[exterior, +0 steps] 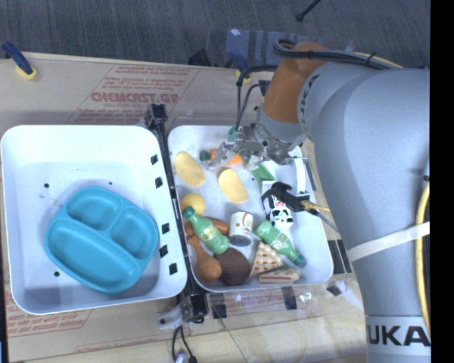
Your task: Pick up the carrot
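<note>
The carrot (234,159) shows as a small orange piece near the back of the right bin (319,237), with a bit of green (206,156) to its left. The gripper (246,145) hangs directly over it, low in the bin, and hides part of it. I cannot see whether the carrot is between the fingers. The grey arm with its orange band (287,89) comes in from the upper right and covers the bin's right rim.
The right bin also holds yellow fruit pieces (189,169) (233,185), two green bottles (206,231) (280,242), a can (240,228), a cow toy (281,214), a brown lump (231,267) and a pizza slice (266,259). A blue divided plate (102,237) lies in the left bin (30,150).
</note>
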`<action>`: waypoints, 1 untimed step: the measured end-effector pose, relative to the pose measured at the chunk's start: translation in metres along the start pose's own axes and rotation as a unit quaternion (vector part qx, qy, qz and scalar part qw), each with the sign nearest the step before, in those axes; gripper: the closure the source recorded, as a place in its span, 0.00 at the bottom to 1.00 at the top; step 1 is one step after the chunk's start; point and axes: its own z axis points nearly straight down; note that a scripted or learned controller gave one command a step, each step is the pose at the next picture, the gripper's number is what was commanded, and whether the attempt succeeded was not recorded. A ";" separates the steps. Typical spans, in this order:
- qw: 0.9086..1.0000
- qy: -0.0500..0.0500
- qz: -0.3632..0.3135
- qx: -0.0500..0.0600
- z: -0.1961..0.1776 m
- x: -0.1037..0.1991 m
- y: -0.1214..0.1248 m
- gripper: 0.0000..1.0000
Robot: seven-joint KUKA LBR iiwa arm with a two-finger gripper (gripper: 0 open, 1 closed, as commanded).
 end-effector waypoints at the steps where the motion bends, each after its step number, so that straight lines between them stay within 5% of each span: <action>1: 1.000 0.000 -0.004 0.002 -0.012 0.000 0.000 1.00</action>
